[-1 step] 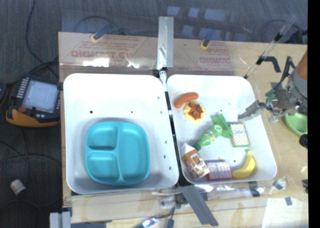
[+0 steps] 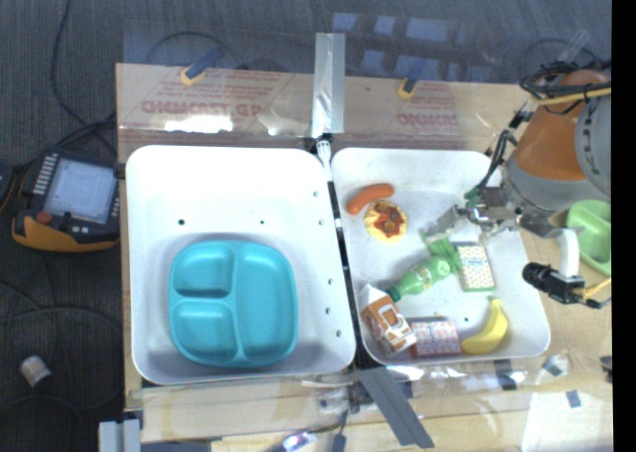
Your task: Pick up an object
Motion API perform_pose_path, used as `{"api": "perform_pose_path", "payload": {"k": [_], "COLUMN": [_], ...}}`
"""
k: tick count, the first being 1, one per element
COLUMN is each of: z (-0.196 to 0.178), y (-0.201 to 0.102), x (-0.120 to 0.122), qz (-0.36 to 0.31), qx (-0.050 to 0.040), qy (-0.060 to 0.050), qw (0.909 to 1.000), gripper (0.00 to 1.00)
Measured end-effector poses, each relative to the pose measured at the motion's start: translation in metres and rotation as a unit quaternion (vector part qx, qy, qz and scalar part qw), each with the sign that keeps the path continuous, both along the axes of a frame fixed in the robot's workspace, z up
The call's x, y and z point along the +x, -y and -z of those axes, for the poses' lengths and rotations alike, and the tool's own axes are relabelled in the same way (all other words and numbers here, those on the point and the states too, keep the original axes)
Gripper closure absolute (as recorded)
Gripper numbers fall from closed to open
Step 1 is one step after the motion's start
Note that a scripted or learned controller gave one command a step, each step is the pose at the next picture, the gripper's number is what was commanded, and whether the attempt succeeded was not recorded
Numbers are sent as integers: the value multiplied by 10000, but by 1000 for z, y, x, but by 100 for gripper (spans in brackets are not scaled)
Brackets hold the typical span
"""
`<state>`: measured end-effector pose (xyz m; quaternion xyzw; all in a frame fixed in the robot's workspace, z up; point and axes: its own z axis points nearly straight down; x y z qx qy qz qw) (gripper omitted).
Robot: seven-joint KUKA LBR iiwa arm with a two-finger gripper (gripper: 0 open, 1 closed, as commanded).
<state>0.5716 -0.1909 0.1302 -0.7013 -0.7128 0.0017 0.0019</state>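
Two bins were seen; the end effector [image 2: 467, 217] was poised above the green bottle [image 2: 425, 276], its state undeterminable.

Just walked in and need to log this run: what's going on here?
A robot arm reaches in over the right bin, its gripper hovering above the toys, near the green bottle and a small card. Nothing visibly lifted yet. A sausage, banana and carton lie there. The left bin holds a teal tray.
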Motion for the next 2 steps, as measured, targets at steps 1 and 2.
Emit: {"api": "perform_pose_path", "payload": {"k": [1,2], "z": [35,24], "y": [19,22], "x": [-32,-29], "qz": [-498,-501], "qx": [45,-3], "qy": [155,205], "qw": [9986,9985], "gripper": [0,100]}}
